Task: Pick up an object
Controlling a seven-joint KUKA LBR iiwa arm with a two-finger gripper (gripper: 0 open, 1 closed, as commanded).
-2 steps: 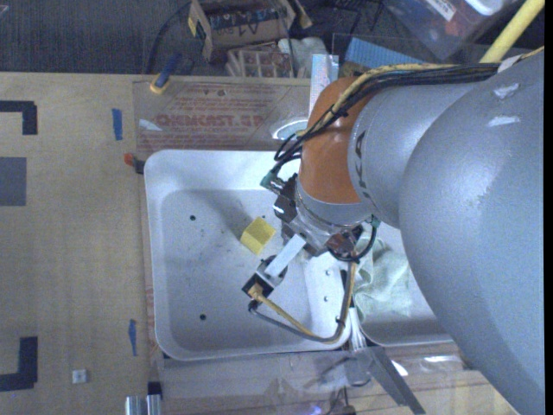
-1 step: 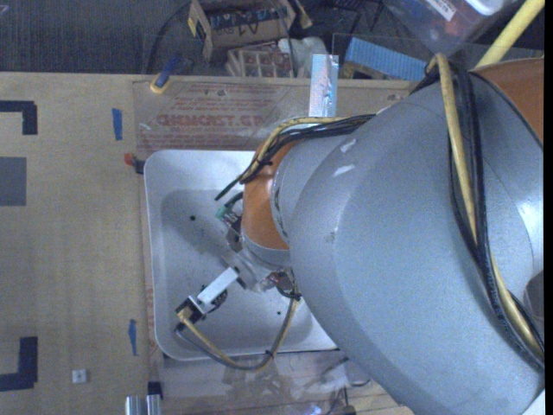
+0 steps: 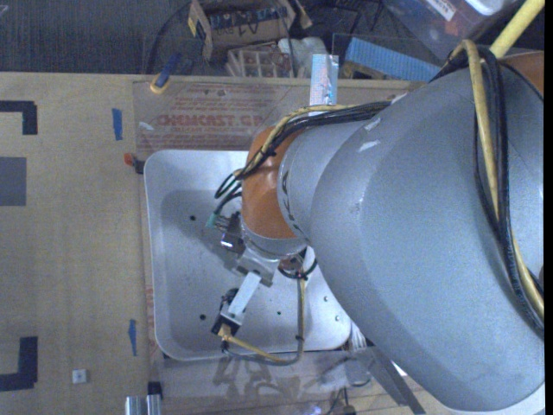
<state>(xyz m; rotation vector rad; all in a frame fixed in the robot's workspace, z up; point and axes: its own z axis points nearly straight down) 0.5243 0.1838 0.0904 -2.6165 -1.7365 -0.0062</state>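
One big grey arm (image 3: pixel 415 232) is the closest thing to us. It covers most of the right side and reaches in from the right, down over a white bin (image 3: pixel 173 275).

Past the grey part we see the orange band (image 3: pixel 263 201), just above the wrist. Below the band is the claw (image 3: pixel 226 225), low over the left half of the bin's floor. From up here it looks dark and small, and the wrist hides part of it. So we cannot tell if the claw is open or shut, or if it holds or touches anything.

A tiny greenish bit (image 3: pixel 212 221) shows right at the claw's left side. It is too small for us to say what it is. The arm covers much of the bin, so we cannot tell where a thing to pick up lies.

On the bare floor of the bin we see a few small dark dots (image 3: pixel 192 219). The bin sits on a pale wooden worktop (image 3: pixel 69 232). To the left of the bin are two short strips of blue tape (image 3: pixel 117 124) and some black corner marks (image 3: pixel 22 115).

Farther away, just behind the bin, lies a clear sheet with red letters (image 3: pixel 203 124). Behind that, past the worktop's far edge, we see a cardboard box (image 3: pixel 238 20) and a blue pad (image 3: pixel 389 59) among other clutter.
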